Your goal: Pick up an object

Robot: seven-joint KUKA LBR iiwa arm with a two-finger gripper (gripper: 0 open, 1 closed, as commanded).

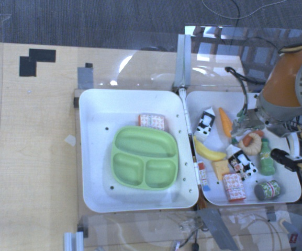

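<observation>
The end effector (246, 123) hangs low in the right bin (293, 195), just above a round pastry (252, 142) beside the carrot (225, 122); its grip state cannot be told from here.

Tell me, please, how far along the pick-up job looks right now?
Done: nothing looks lifted; the carrot, banana and can lie in the right bin. In hand: the gripper is low over that bin beside the carrot. Left: the grasp and lift.
</observation>
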